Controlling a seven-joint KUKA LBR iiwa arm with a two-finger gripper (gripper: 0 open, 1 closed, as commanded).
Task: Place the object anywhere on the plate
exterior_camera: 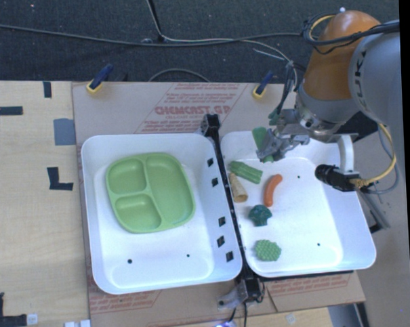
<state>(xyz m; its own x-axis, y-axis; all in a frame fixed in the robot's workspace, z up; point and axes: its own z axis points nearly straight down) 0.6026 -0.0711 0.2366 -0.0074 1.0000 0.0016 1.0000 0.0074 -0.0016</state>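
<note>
We see the jaws (271, 152) hanging low over the far edge of the right bin (330, 238), but we cannot tell how they stand or whether anything sits between them. Just below them lies a light green stick-shaped piece (245, 170), with a tan piece (238, 188) beside the divider and an orange carrot (272, 189) toward the bin's middle. Nearer the front edge we find a dark green broccoli (260, 214) and a round, bumpy green piece (267, 249). In the left bin (155, 260), the green sectioned plate (150, 191) rests toward the far left corner.
</note>
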